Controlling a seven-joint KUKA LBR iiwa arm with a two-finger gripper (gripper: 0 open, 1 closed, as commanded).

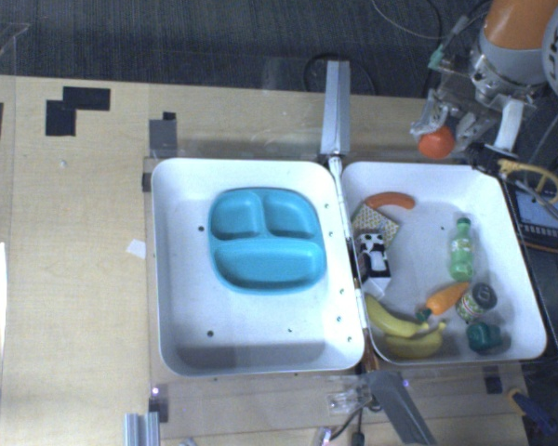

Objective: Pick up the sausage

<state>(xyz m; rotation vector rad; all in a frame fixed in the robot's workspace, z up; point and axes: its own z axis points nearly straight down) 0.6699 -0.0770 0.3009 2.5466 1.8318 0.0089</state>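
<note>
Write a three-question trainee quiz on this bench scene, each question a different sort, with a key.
1. True or false: the sausage lies in the left bin.
2. Multiple choice: what sits in the left bin? A) a banana B) a blue divided plate C) a green bottle
3. Fill in: the gripper is above the bench beyond the right bin's far edge, with an orange ball-like object at it, and the sausage lies near that bin's ____ wall.

Key: 1. False, it is in the right bin. 2. B; the banana and the green bottle are in the right bin. 3. far.
</note>
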